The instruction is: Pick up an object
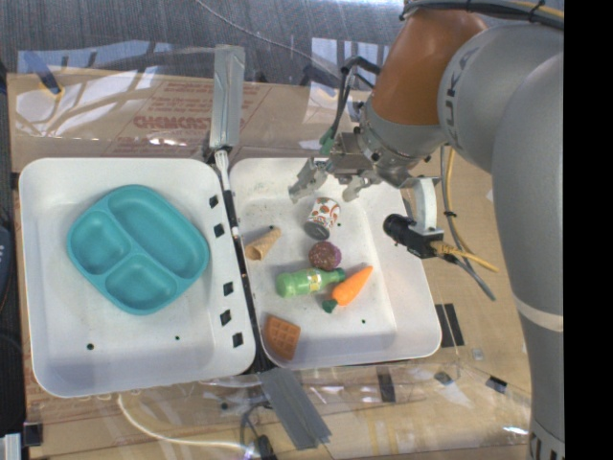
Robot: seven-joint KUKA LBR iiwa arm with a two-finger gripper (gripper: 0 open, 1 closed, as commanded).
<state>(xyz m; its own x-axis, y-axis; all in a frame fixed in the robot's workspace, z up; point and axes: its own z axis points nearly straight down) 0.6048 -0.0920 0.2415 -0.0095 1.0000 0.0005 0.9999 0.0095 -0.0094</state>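
Note:
My gripper hangs over the back of the right bin, open, its two grey fingers spread apart with nothing between them. Just below it lies a small can with a white and brown label, tipped on its side. In front of the can sit a dark red round fruit, a green bottle lying flat, and an orange carrot. An ice cream cone lies near the bin's left wall, and a waffle piece rests at the front left corner.
The left bin holds a teal divided plate. A grey divider strip runs up between the bins. The arm's grey body and orange band fill the right side, with cables hanging by the right bin's edge.

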